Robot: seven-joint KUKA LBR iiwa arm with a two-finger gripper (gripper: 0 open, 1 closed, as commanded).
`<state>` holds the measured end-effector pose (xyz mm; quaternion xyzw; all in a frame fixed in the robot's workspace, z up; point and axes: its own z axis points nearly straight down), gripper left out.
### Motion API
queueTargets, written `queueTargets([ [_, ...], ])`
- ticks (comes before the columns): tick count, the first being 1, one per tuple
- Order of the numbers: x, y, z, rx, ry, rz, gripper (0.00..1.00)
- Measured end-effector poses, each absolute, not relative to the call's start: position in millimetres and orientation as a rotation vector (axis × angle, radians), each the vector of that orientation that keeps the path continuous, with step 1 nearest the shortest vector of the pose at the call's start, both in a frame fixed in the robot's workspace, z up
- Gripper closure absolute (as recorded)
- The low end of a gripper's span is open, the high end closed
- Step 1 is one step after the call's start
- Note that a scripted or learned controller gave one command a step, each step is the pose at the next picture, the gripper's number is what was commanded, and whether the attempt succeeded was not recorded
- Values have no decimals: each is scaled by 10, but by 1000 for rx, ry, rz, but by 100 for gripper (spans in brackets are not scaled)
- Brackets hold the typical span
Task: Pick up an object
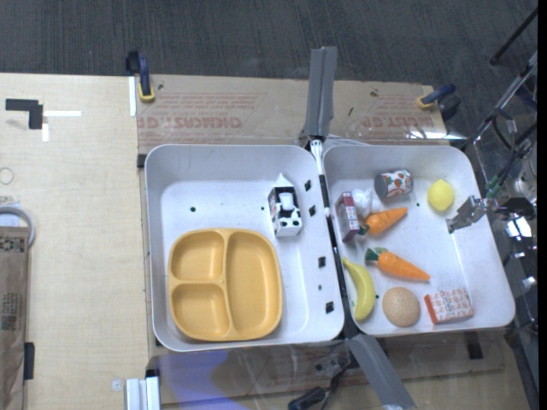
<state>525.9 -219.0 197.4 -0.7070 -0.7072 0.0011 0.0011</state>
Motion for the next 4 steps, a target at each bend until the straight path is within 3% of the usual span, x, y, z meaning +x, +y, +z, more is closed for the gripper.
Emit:
queueTargets([
  [1,4770,-1695,1405,-2537,-1846,4,0],
  [2,4770,-1696,1405,-2537,-1846,4,0],
  [3,4913,-971,902,-2581,-1784,5,0],
  [4,4911,-988,979,-2583,-1777,7,100],
])
